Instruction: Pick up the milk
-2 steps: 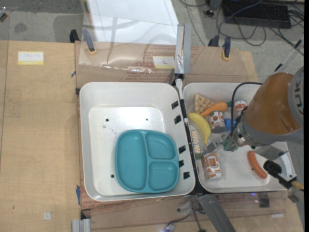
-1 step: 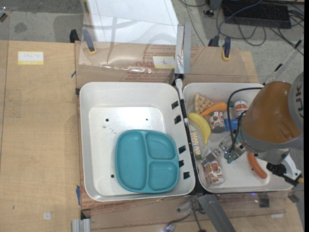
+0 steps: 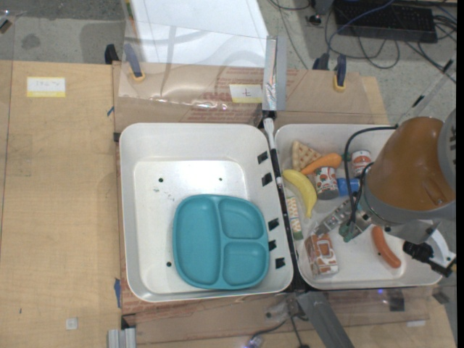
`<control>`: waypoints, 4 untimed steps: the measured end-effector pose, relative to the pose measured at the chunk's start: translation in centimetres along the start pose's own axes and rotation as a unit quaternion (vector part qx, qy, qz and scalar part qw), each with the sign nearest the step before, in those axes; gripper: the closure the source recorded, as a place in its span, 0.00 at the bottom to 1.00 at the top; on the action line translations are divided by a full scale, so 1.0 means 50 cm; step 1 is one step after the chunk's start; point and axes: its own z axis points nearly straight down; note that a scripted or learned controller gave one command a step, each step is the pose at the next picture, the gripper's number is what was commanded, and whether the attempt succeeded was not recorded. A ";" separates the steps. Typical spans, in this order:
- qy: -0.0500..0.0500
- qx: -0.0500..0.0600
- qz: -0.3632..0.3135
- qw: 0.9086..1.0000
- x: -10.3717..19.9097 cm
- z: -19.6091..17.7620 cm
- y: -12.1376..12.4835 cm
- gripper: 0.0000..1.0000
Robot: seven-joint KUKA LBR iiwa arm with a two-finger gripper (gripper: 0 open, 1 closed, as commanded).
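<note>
milk [image 3: 322, 255] not lifted yet, lying at near left of right bin [image 3: 417, 278], claw [image 3: 346, 227] just above it, can't tell its state.

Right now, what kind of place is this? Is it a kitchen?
Probably a robot lab, not a kitchen. A robot arm reaches over two white bins on a bench, one holding toy-like food such as a banana, and a keyboard with cables sits behind.
</note>
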 end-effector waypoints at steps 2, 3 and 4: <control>0.010 0.020 -0.030 0.999 -0.058 -0.152 0.214 1.00; 0.008 0.018 -0.031 0.999 -0.059 -0.174 0.217 1.00; 0.006 0.016 -0.032 0.999 -0.061 -0.197 0.220 1.00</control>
